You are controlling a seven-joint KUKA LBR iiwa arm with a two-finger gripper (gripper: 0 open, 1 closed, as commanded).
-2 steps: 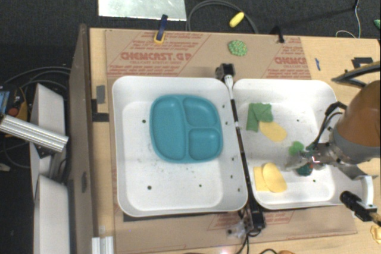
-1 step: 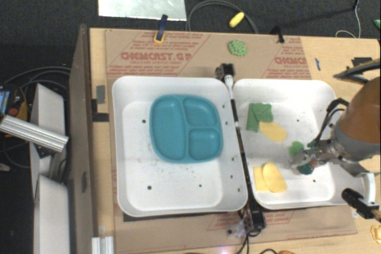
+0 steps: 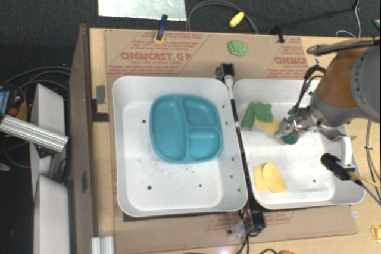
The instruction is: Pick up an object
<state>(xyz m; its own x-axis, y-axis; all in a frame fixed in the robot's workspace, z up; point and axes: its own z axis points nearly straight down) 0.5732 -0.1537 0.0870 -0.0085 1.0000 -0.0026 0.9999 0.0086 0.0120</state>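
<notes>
Teal object (image 3: 290, 138) in right bin (image 3: 309, 196), fingers (image 3: 288, 129) touching it, green cloth (image 3: 257, 112) near

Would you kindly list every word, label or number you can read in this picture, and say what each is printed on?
"CHEMCAST GP": red print on the brown board behind the left bin.
"CHEMCAST": the same red print, partly readable, on the board behind the right bin.
Smaller red lines near both prints are too blurred to read.

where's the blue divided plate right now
The blue divided plate lies in the middle of the left bin, across the divider from the right bin that holds the green piece.
</notes>
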